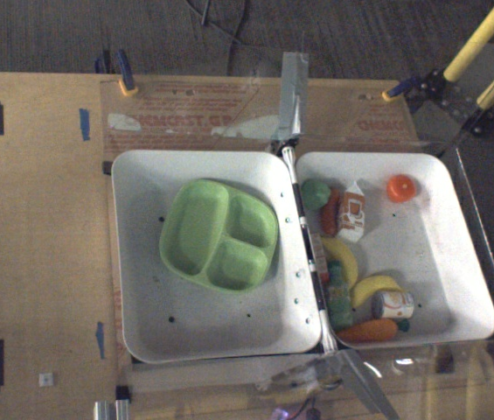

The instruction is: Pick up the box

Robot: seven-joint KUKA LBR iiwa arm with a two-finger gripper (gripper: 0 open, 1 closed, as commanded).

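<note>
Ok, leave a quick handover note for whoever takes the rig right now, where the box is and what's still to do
Gripper: not in the camera view at this moment, so its state is unknown.
Box: a small white and red carton, lying in the right bin near that bin's upper left, beside a red item and just above a banana.
Also in the right bin: an orange ball, a second banana, a can and a carrot.
Left bin: holds a green divided tray.
Done: nothing, the box lies untouched.
Left: reach in, grip the box, lift it.
</note>
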